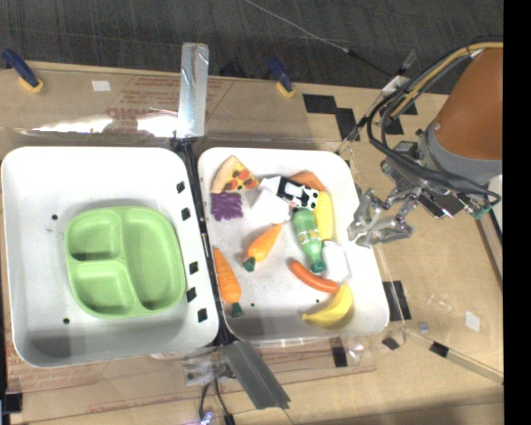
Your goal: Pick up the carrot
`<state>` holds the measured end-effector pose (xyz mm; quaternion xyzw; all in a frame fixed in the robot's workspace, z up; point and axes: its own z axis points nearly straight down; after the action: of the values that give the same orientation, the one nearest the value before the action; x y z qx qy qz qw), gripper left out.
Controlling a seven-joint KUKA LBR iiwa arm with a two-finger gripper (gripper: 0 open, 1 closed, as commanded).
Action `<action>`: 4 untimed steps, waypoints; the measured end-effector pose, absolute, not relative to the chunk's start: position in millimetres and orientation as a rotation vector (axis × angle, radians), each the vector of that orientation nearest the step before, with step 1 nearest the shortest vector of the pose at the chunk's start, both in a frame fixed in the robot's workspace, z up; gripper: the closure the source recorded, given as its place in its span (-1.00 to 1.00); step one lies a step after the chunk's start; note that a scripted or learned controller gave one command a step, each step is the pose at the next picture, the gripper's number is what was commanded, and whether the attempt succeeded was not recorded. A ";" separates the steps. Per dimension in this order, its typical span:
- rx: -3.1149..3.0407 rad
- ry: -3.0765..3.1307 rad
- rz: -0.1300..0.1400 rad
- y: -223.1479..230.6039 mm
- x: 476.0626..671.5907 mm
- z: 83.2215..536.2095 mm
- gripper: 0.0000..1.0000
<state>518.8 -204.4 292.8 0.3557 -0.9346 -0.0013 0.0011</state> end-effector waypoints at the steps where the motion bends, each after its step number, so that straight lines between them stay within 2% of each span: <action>1: 1.362 -2.838 0.008 -209.6 607.8 388.9 1.00; 2: 1.730 -2.627 0.004 -210.3 657.4 375.6 1.00; 3: 1.734 -2.617 -0.009 -207.6 618.5 280.7 1.00; 4: 2.082 -2.357 0.004 -207.4 627.6 322.6 1.00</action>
<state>627.6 -207.4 322.6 0.6620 -0.7495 0.0012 -0.0016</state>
